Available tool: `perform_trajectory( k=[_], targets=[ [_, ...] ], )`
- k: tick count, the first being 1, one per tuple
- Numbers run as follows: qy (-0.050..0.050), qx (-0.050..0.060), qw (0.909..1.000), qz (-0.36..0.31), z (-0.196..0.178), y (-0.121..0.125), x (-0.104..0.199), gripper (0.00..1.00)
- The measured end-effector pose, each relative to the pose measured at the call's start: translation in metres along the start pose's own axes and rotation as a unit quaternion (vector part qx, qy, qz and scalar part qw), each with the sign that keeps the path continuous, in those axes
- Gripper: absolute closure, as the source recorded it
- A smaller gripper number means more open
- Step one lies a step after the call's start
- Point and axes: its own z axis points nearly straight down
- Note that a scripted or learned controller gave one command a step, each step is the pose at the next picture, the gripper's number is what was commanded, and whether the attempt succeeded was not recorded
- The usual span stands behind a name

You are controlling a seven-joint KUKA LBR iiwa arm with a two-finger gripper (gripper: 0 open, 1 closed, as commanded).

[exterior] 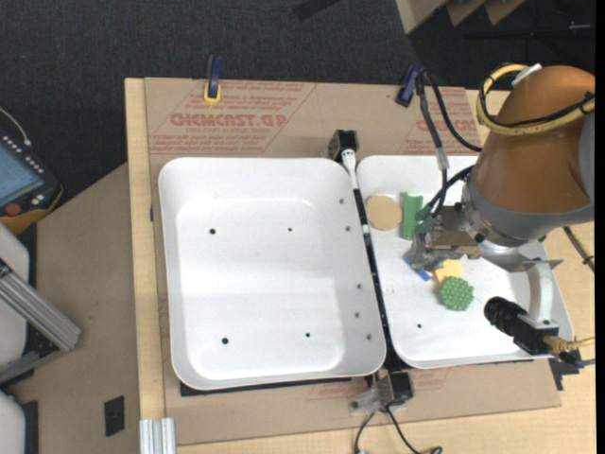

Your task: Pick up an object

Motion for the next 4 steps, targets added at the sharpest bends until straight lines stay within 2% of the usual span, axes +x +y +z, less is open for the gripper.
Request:
perform_trajectory(
  k=[1,2,3,4],
  targets=[
    [0.002,-0.008,0.9999,-0.008,-0.092,0.021,0.051,1.0],
    [0.001,0.002,1.0,-0.006,-0.033,-0.002,0.082,1.0],
    [-0.001,0.003,1.0,0.002,0.037,-0.001,-0.04,1.0],
    [0.001,-0.007,1.0,-0.006,-0.053,0.002,-0.019,1.0]
  ],
)
